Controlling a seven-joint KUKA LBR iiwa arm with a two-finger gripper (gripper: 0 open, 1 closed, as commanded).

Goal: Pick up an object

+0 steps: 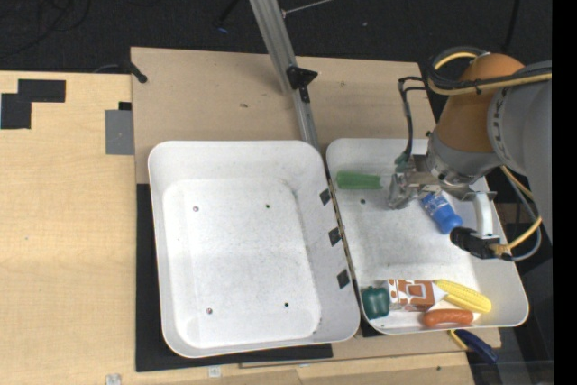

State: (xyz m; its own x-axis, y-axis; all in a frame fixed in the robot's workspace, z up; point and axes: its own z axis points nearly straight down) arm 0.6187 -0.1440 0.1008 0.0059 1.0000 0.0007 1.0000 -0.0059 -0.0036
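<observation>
The right bin (406, 239) holds several objects. A flat green block (359, 181) lies near its far left wall. A blue cylinder (441, 211) lies at the far right, just under the arm's wrist. Along the near wall sit a green-capped item (375, 301), an orange and white packet (413, 293), a yellow corn cob (463, 295) and a red sausage-shaped piece (446, 317). My gripper (398, 195) is low over the bin floor, between the green block and the blue cylinder, beside both.
The left bin (171, 194) lies beside the right one, joined by black clips (334, 235). A slanted metal rail (275, 41) rises behind the bins. The arm's orange band (469, 108) and cables overhang the right bin's far right corner.
</observation>
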